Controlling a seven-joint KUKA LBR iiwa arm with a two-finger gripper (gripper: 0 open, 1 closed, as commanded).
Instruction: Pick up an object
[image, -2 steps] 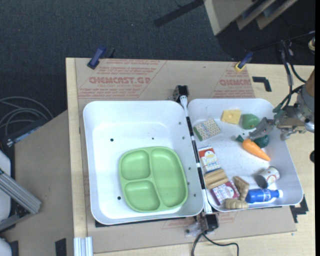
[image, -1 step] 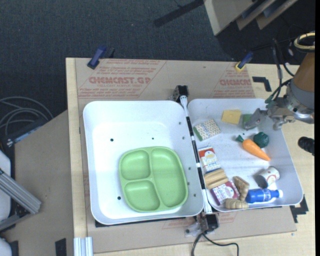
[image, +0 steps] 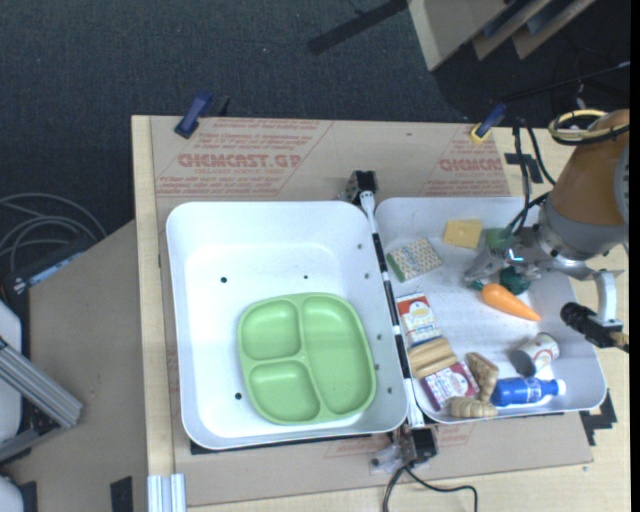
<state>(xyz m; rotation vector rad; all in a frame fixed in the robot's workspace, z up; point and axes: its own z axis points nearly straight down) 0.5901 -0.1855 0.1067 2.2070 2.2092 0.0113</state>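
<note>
Hovering low at the frame's right, the grey two-finger gripper sat just above the orange plastic carrot in the right-hand white bin. Jaw state could not be told. Judged step: approach; next, descending and closing squarely.

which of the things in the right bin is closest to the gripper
The orange carrot, lying just below the gripper. The yellow sponge and blue bottle sit farther off.

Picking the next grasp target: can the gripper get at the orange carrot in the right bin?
Probably yes. The gripper hangs just above the orange carrot-shaped toy, which lies on bare white bin floor, nothing over it.
</note>
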